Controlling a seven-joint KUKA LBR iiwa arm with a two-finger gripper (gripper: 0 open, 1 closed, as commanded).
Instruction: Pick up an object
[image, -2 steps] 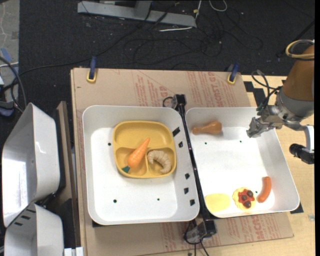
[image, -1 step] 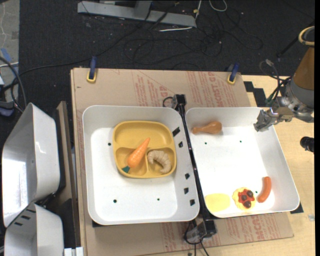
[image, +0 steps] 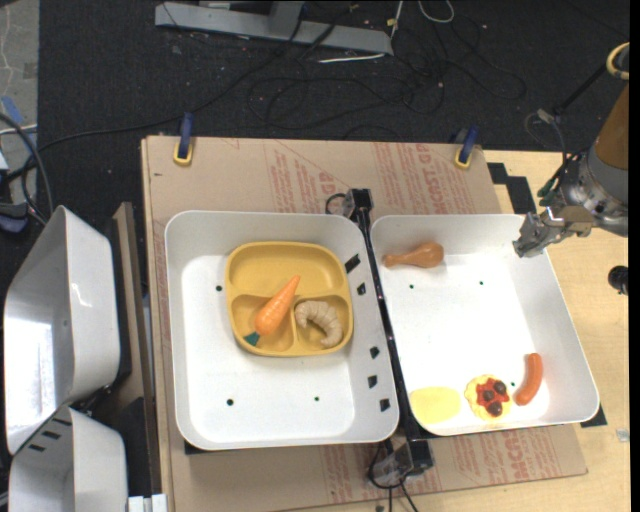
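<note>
The gripper (image: 532, 240) hangs over the upper right rim of the right bin (image: 560, 310), at about two o'clock from that bin's middle. Whether it is spread or closed, I cannot tell from this angle; what is plain is that nothing shows in its grasp.

So the pick is at its opening step: the approach, with no object chosen by contact yet. Candidates are laid out below. In the right bin, a toy chicken drumstick (image: 414, 257) lies near the top wall at eleven o'clock. Down along the bottom edge sit a yellow flat piece (image: 435, 404) at seven o'clock, a small pizza slice toy (image: 489, 394) just beside it at six, and a sausage (image: 529, 379) at five, tilted near the right wall.

Over in the left bin (image: 200, 330), a yellow divided plate (image: 245, 265) carries a carrot (image: 277, 306) lying across the divider and a shrimp (image: 320, 320) in the lower right compartment.

My read: the drumstick is the nearest target, off toward nine o'clock from the tool. The next move calls for a shift inward off the rim, alignment across the drumstick's narrow handle, then a straight descent. The flat piece looks hardest to get under.
</note>
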